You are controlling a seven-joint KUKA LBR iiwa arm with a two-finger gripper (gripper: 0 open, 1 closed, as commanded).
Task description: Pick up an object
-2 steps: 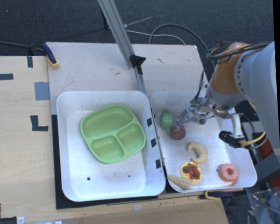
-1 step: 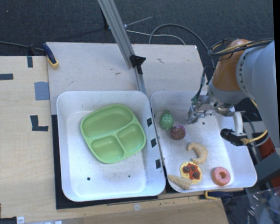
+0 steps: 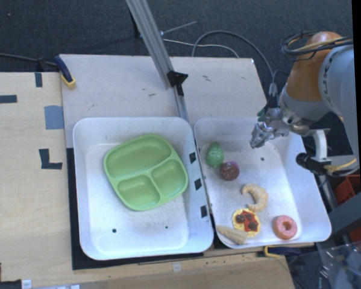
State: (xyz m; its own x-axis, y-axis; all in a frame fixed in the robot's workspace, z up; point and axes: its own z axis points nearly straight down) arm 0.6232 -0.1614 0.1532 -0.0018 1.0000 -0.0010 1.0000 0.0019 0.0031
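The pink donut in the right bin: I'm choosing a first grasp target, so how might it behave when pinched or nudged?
The pink donut lies flat, so it probably won't roll when nudged. It looks like a glossy toy, so it may be light and slip between the fingers. It sits near the right bin wall, which could crowd the gripper.

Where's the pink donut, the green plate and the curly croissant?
Pink donut [image 3: 285,226], camera view, on its frosted ring.
Green plate [image 3: 146,171], camera view, on its middle divider.
Croissant [image 3: 255,196], camera view, on its curved middle.
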